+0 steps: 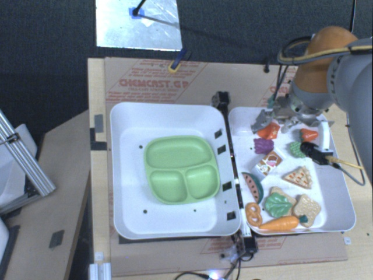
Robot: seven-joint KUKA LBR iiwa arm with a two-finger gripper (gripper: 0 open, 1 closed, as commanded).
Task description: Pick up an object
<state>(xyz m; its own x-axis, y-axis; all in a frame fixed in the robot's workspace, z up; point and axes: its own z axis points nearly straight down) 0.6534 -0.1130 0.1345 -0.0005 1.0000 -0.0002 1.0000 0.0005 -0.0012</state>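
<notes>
Two white bins on one desk (pixel 70 156). Left bin (pixel 125 156): one green three-compartment tray (pixel 178 169), wide bare floor around it. Right bin (pixel 338 197): about a dozen toy foods crowding its near half, including one carrot (pixel 278 224), one pretzel (pixel 253 213), one pizza slice (pixel 298 177). End effector (pixel 269 121) at far-left corner over one orange piece (pixel 268 131); finger state unreadable.

Grey arm reaching in from the right edge, bent downward at the wrist, orange band (pixel 329 42) rounded on top just above it. Claw (pixel 269 121) low at the arm's left end, pointed down and to the left, fingers too blurred to read. Dark cables looped over the wrist.
</notes>
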